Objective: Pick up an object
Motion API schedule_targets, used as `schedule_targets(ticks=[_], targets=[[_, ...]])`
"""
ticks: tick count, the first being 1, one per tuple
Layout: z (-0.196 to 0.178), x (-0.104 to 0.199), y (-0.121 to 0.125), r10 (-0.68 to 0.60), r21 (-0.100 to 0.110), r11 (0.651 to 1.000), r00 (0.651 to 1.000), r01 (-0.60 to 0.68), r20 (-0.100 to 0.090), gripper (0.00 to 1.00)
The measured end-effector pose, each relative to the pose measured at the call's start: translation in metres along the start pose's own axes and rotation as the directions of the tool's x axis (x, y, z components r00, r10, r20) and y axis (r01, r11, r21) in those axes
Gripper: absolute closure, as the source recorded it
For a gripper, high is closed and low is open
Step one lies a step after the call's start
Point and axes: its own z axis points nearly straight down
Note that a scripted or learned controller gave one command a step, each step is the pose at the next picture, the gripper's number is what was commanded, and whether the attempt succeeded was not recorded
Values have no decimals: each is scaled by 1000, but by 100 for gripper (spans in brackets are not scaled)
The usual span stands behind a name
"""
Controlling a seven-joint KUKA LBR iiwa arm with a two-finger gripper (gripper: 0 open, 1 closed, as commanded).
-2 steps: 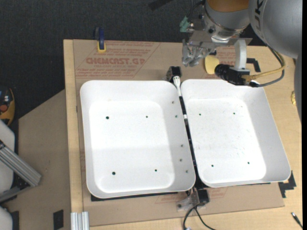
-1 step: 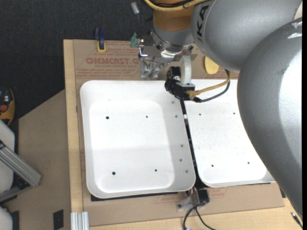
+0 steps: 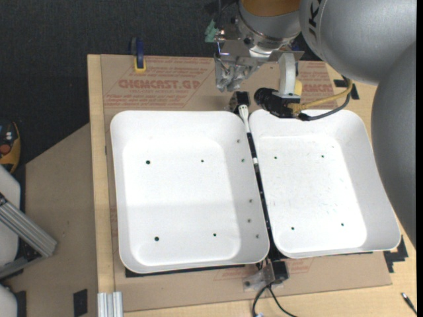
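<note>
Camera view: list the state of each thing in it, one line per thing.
Claw: raised over the board behind the bins, nothing seen between its fingers.
Left bin: flat on the board, upright.
Right bin: flat, beside the left bin, their rims meeting.
Blue-and-yellow clamp: set on the board's far edge.

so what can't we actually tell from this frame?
- End effector, camera view: blurred and backed by the brown board, so open or shut is unclear, and whether it holds anything.
- Grey arm with orange band: cut off by the top and right edges.
- Small blue-and-yellow clamp at the board's back edge: too small to identify surely.
</note>
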Motion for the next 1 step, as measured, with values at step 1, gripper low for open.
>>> schedule_targets(ticks=[1], targets=[[82, 107, 12, -10, 11, 1000, 1000, 10, -2, 100]])
